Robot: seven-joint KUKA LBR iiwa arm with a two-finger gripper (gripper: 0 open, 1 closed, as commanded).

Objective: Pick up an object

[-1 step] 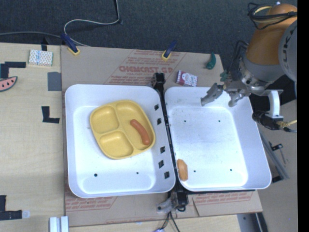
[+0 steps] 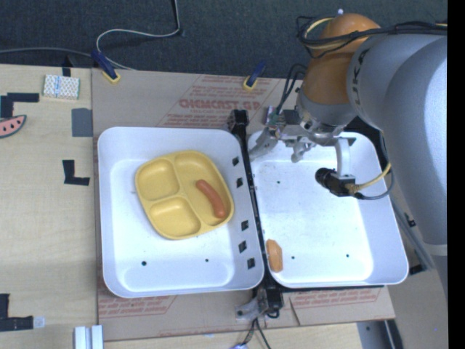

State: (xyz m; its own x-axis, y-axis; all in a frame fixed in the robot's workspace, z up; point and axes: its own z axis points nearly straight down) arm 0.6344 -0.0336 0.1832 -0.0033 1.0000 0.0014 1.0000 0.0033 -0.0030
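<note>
Looking down at bench: you've got two white bins side by side, mid frame.
Left bin (image 2: 116, 267): holds yellow divided plate (image 2: 163, 187), 3 compartments, sitting toward bin's upper half.
Sausage (image 2: 211, 198): orange-red, small, elongated, lies diagonal in plate's right compartment, near plate's right rim.
Right bin (image 2: 327, 231): white floor w/ a few dark dots.
Nugget (image 2: 274, 255): small orange-tan piece, oblong, rough-looking, at right bin's lower left corner, just beside the divider btwn bins.
Arm (image 2: 407, 86): grey, orange band, fills upper right of frame.
Gripper (image 2: 280, 142): over right bin's upper left corner, close to divider; well apart from nugget and sausage.
Fingers: you can't tell open vs closed from this angle; nothing visibly btwn them.
Cardboard (image 2: 145, 100): under both bins.
</note>
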